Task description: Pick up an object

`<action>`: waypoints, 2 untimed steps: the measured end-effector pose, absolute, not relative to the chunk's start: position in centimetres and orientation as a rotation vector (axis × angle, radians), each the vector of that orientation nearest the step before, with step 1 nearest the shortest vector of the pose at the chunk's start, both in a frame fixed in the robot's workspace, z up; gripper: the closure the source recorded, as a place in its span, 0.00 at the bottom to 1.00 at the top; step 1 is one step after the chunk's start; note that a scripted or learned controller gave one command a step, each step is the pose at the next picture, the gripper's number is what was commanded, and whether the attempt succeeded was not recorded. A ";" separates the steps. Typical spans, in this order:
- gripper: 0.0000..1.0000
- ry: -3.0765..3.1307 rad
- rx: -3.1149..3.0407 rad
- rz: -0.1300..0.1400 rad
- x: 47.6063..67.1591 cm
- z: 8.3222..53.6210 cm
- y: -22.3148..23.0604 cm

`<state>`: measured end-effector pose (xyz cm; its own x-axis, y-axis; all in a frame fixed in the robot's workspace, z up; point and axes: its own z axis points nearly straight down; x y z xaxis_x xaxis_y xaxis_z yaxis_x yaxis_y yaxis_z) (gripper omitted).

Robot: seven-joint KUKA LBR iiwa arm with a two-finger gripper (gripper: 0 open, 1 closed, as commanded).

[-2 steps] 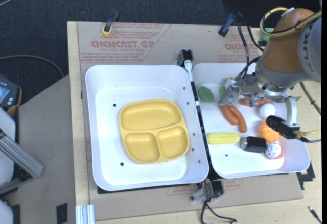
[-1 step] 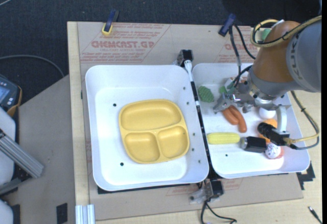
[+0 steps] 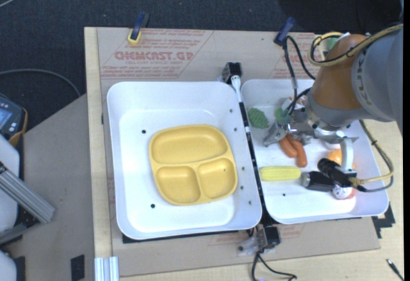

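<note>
While the grey robot arm [image 3: 381,75] with its orange band [image 3: 333,84] leans in from the right, two shallow white plastic bins sit side by side on the brown desk [image 3: 160,56], whose surface carries red printed lettering. Their inner edges touch along the middle.

The left white bin [image 3: 125,145] holds a yellow plastic divided plate [image 3: 189,145], lying flat near the bin's centre. It has one long compartment towards the far side and two smaller ones towards the near side.

The right white bin [image 3: 307,212] holds several small toy foods. A green leafy toy vegetable [image 3: 259,118] lies near the bin's left wall, towards the far side. An orange toy carrot [image 3: 296,148] lies near the middle, slanting from upper left to lower right. A yellow toy corn cob [image 3: 280,174] lies crosswise closer to the near side, its left end close to the left wall. A rounded orange piece [image 3: 330,159] shows further right, partly hidden by the robot's hardware.

The gripper [image 3: 277,136] hangs low inside the right bin, between the green vegetable and the carrot. The carrot's upper end lies just beside it, on its right and slightly nearer the camera; whether they touch cannot be told. The corn cob lies apart from it, on the near side. From this slant, I cannot tell whether the gripper is open or closed, and nothing is visibly held in it.
</note>
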<state>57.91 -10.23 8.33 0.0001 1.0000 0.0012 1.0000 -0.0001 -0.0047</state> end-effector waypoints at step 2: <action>1.00 -2.223 -2.226 -0.004 57.6 14.1 -10.4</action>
<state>57.61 -10.45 14.07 0.0014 1.0000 -0.0015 1.0000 -0.0014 0.0053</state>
